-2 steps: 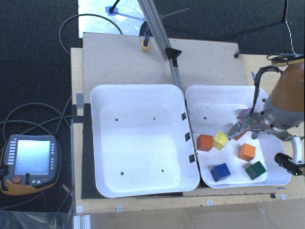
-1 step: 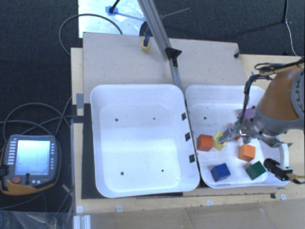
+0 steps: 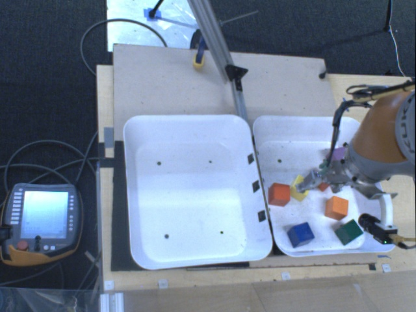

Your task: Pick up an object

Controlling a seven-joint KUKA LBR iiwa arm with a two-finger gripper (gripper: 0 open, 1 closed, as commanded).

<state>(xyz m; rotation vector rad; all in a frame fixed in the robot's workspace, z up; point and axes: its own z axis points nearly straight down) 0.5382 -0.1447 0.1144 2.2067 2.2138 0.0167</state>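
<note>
From my screen I saw the arm (image 3: 383, 135) reaching in from the right, over the right bin (image 3: 286, 135). The tool (image 3: 320, 179) hung low inside this bin, near its middle, and its tip was just beside a small yellow block (image 3: 299, 188). The picture was too small and blurred there, so I could not tell how the tool stood, or if it touched the yellow block at all.

All the objects lay in the right bin. An orange-red cube (image 3: 279, 194) sat just left of the yellow block, close to the wall between the two bins. A lighter orange cube (image 3: 337, 207) lay to the right of it, below the tool. A blue cube (image 3: 300, 234) and a dark green cube (image 3: 349, 231) lay near the front rim, a little apart from each other. Something purple (image 3: 338, 153) showed beside the wrist, perhaps another block, but it was partly hidden.

The left bin (image 3: 188, 187) stood next to it on the desk (image 3: 169, 77). The control pendant (image 3: 39, 223) lay on the floor at the far left.
</note>
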